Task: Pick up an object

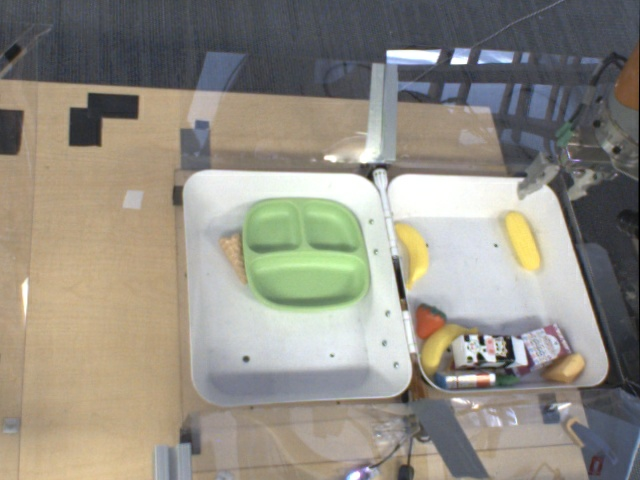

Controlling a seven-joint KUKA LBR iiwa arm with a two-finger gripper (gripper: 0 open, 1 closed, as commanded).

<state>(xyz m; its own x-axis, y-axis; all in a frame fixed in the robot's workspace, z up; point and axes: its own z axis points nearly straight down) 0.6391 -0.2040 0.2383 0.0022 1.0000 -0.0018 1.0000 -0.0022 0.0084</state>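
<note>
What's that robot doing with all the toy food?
The robot arm's gripper is up at the far right corner of the right bin, holding nothing. Below it lies a yellow corn cob, with a banana by the divider and more toy food piled along the near edge. The left bin holds a green divided plate.

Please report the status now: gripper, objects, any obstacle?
Gripper at right bin's far corner, holding nothing. Nearest object: yellow corn, lying free. No obstacle around it.
</note>
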